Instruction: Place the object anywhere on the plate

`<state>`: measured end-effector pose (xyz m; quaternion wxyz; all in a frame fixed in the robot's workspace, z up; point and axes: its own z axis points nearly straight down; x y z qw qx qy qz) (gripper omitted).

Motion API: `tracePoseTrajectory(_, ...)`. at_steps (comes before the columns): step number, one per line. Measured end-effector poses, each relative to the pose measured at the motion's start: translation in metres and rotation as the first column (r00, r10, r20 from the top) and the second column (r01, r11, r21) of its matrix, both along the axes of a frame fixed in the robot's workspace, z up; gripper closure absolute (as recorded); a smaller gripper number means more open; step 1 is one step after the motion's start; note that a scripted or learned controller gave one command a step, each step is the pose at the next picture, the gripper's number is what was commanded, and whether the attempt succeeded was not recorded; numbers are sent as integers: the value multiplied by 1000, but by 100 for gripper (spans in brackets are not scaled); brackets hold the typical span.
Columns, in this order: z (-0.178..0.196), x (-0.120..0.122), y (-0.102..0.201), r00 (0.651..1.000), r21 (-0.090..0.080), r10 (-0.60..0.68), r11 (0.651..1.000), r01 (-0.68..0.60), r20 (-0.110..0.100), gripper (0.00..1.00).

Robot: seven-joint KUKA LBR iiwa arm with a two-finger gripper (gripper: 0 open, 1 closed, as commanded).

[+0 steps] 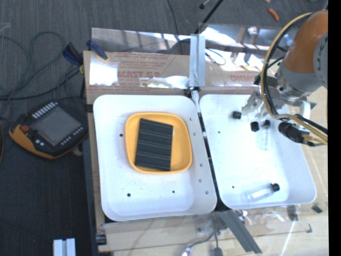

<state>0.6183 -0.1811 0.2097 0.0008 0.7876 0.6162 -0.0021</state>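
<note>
- At the far left of the frame, on the dark carpet beside the bench, lies a handheld control pendant with a grey screen and an orange-trimmed body, its cable looping toward the upper left.
- Left of centre sits the left bin, shallow and white, with a few small dark holes in its floor.
- In the middle of that bin rests the yellow plate, square with rounded corners.
- On the plate lies the dark ribbed block, flat, rectangular and turned slightly off the plate's edges; it covers much of the plate's middle and stays inside the rim.
- Behind both bins, across the upper middle of the frame, stands a cardboard backing with red lettering and shiny foil above it.
- Right of centre is the right bin, touching the left bin along their shared edge.
- Near the lower edge of the right bin lies a clear tube with a black cap, on its side.
- In the upper right the arm reaches in, its orange band showing above the grey wrist.
- The gripper hangs over the upper part of the right bin, well apart from the plate; I cannot tell how it is set, and nothing shows in it.
</note>
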Motion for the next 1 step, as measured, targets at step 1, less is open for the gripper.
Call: tracePoseTrajectory(1,0,0,0,1000,0,0,1000,0,0,0)
